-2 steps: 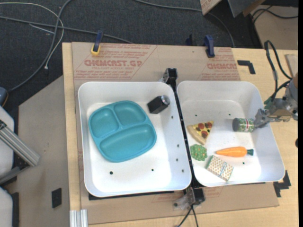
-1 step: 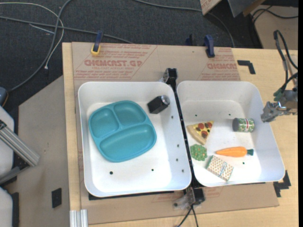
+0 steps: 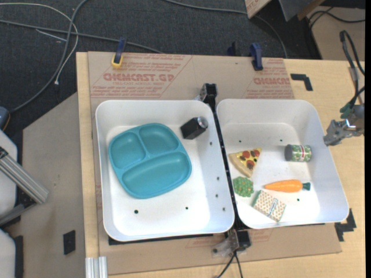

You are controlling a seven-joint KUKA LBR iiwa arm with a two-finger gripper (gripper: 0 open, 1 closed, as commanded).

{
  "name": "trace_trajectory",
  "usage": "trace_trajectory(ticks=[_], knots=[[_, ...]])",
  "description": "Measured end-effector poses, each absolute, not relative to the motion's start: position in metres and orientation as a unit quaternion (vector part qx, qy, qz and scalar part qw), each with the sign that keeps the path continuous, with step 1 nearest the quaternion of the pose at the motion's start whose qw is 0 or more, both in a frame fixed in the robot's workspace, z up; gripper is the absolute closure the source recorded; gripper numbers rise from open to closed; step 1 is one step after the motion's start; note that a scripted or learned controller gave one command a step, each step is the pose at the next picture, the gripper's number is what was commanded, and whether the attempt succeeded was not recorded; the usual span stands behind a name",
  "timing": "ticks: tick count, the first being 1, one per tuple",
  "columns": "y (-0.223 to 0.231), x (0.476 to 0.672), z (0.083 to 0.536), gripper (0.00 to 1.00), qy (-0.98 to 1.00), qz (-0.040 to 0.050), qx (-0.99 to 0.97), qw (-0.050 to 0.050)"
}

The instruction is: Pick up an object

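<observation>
Looking down on a cardboard-covered bench (image 3: 145,74) bearing two shallow white plastic bins. The left bin (image 3: 107,172) holds a smooth teal divided plate (image 3: 151,160) and a small black cylinder with a silvery end (image 3: 194,127). The right bin (image 3: 324,178) holds toy food: an orange carrot (image 3: 287,185), a wedge-shaped pizza slice (image 3: 246,160), a flat patterned packet (image 3: 269,204), a green can on its side (image 3: 297,152), and knobbly green broccoli (image 3: 243,186).

The gripper (image 3: 338,131) hangs over the right bin's far right rim – whether it is open or closed cannot be told. The can lies nearest, a likely target. Being round and glossy, it could roll away or squirt free of a slightly off-centre pinch – and a low approach could clip the rim.
</observation>
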State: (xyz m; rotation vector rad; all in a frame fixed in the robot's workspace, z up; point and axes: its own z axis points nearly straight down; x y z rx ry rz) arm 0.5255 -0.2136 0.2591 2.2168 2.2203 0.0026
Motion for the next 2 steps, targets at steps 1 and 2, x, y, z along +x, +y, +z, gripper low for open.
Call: trace_trajectory(ticks=[1,2], knots=[[-0.163,0.532,0.259,1.00,0.709,0.0007,0.705,-0.001],[-0.116,0.530,0.263,1.00,0.709,0.0003,0.705,-0.001]])
